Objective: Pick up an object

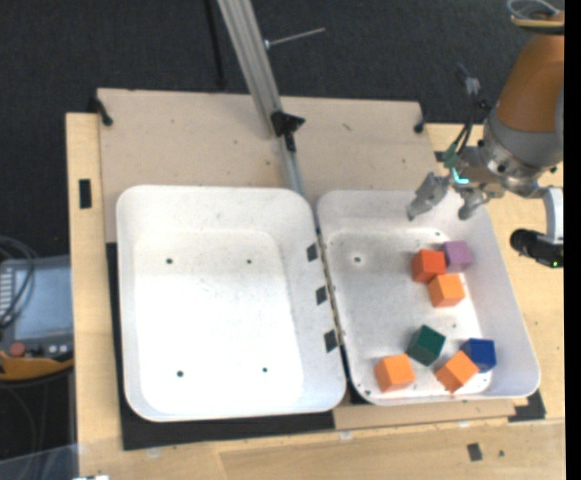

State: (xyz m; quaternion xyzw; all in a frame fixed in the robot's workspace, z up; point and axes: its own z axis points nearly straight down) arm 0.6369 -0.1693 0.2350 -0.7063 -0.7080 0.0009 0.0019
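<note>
**binwatcher:** Any labels or writing to read? Nothing legible here. The cubes are plain coloured blocks, and the grey box with a screen point(32, 303) off the left edge of the worktop point(270, 138) is too blurry to make out.

**cubecounter:** Same. All the blocks sit in the right bin point(370, 298). The red-orange cube point(429, 264) touches the purple cube point(458, 256), with an orange cube point(447, 289) just below them. Nearer the front rim there's a green cube point(426, 345), a blue cube point(479, 353) and two more orange ones point(395, 372) point(457, 370). No long axis on any of them, they're cubes; most sit turned a bit askew to the bin walls.

**binwatcher:** And the gripper point(446, 200)?

**cubecounter:** It hovers over the back right corner of that bin, near the purple cube but apart from it. The fingers point(425, 197) are spread open, nothing between them. The left bin point(220, 298) sits right beside it.
</note>
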